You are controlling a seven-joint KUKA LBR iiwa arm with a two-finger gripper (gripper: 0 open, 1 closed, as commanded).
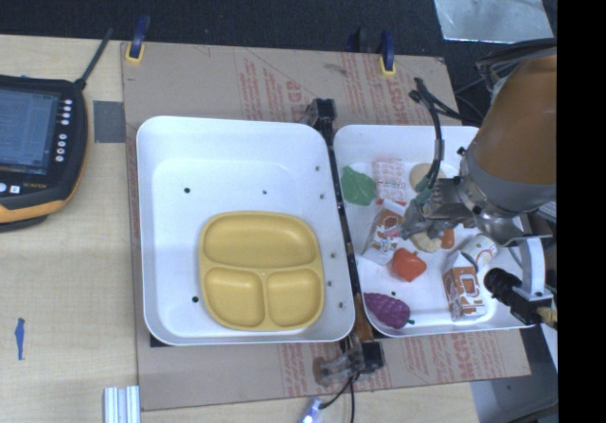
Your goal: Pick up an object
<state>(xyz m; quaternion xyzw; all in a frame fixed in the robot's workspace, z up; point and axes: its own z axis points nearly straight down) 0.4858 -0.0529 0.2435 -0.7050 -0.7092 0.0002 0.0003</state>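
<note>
I have the gripper [428,216] low in the right bin [352,140], where the loose items are piled, so picking happens there; the yellow tray [262,270] sits alone in the left bin [170,175]. It hangs over a tan piece [428,241] beside the red one [408,265], and I cannot tell how its fingers stand.

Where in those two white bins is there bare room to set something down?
The left bin has bare floor along its back and left side, around the yellow divided tray. The right bin is crowded: green piece, snack packets, red piece, purple piece and carton, with the gripper above them. One small bare patch lies between the green and purple pieces.
</note>
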